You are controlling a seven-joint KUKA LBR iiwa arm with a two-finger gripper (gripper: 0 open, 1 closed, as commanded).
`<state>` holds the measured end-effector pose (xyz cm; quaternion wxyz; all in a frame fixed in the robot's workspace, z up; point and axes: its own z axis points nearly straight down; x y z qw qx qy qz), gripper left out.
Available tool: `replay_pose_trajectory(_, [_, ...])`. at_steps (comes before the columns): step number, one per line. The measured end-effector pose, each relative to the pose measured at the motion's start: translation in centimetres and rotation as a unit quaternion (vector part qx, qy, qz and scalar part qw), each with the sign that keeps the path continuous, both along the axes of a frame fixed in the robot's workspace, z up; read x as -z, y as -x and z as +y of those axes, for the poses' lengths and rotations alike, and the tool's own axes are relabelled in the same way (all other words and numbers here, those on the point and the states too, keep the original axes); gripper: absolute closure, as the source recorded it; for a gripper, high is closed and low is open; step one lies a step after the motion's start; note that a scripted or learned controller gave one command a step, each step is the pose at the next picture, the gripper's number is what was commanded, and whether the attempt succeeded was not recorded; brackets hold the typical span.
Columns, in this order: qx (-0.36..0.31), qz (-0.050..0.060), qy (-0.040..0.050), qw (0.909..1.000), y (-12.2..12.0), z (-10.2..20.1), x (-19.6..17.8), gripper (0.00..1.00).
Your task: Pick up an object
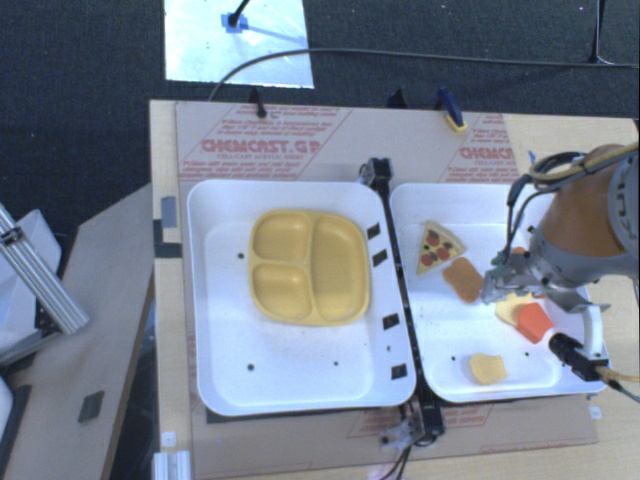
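Observation:
The right bin (440, 340) holds several toy foods. A pizza slice (438, 247) lies at its back left, with a brown oval piece (463, 279) just in front of it. A pale yellow wedge (511, 312) touches an orange-red block (534, 323), and a small yellow piece (487, 369) rests near the front wall. My gripper (497, 286) is low in this bin, between the brown piece and the yellow wedge, right at the brown piece's right edge. The wrist hides its tip.
In the left bin (225, 368) lies a yellow divided plate (305, 266). A black hinge strip (392, 298) runs between the two bins. The grey arm with its orange band (585, 218) covers the right bin's far right side.

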<state>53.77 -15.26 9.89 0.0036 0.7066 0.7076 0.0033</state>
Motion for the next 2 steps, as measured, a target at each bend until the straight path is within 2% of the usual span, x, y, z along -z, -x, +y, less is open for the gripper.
replay_pose_trajectory(2, [0.001,0.002,0.0009,1.0,0.4,-2.0,-10.5,1.0])
